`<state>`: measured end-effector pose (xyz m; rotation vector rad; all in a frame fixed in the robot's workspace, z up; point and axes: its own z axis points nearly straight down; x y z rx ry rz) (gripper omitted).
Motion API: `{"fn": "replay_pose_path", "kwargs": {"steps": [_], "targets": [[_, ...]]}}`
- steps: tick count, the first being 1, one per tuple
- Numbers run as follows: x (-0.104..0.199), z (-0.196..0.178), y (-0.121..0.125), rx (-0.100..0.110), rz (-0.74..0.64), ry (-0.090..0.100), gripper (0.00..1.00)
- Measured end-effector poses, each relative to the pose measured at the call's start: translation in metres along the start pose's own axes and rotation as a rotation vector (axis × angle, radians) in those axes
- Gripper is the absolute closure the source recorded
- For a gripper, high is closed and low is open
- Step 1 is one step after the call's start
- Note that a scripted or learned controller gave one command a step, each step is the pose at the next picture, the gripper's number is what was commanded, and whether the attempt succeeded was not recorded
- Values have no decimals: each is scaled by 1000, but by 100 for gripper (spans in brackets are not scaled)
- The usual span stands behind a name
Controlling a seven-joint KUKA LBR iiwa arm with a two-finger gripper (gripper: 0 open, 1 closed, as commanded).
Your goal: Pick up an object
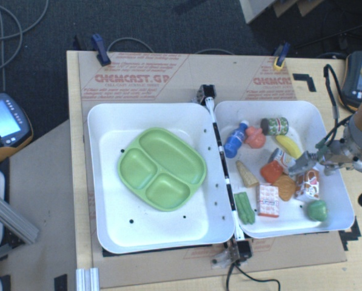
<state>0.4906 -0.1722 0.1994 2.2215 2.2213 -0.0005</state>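
The right bin (332,126) holds several small items: a blue bottle (234,141), a green can (274,126), a yellow banana (288,145), a red round piece (271,172), an orange-brown lump (285,187), a red and white box (268,200), a green bar (244,207), a tan cone (247,174) and a green ball (317,210). My gripper (305,163) reaches in from the right and hangs low over the right half of this bin, just right of the red round piece and above a red and white packet (311,185). I see nothing held.
The left bin (108,126) carries a green divided plate (162,169). A black clamp strip (220,162) runs between the two bins. Blue and yellow clamps (100,48) pin the cardboard at the back. Cables (332,96) trail along the right side near the arm.
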Motion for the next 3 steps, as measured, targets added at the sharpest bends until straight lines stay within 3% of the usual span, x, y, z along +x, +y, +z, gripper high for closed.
{"fn": "replay_pose_path", "kwargs": {"steps": [1, 2, 3], "targets": [[63, 119, 8, 3, -6, 3, 0], [58, 103, 10, -6, 1, -3, 100], [158, 10, 65, -11, -8, 0, 100]]}}
